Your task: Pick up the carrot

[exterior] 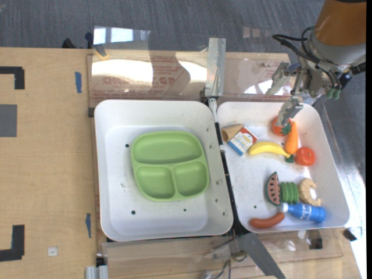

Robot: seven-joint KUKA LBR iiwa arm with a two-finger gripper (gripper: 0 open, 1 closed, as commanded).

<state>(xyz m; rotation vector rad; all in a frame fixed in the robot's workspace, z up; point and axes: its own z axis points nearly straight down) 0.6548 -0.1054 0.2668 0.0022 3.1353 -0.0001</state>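
- Carrot (292, 138) lies in the right bin (331, 156), near its far side, between a red piece (279, 127) and a tomato (305, 156). It looks like a light, stiff, smooth toy; I would take it across the middle.
- My gripper (288, 114) hangs just above its top end; I cannot tell how it is set, and I see nothing held.

The arm (343, 16) is cut off by the top edge.

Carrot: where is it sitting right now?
The carrot lies in the right bin, near its far right corner, just beyond the banana and beside the tomato. The gripper is right over its upper end.
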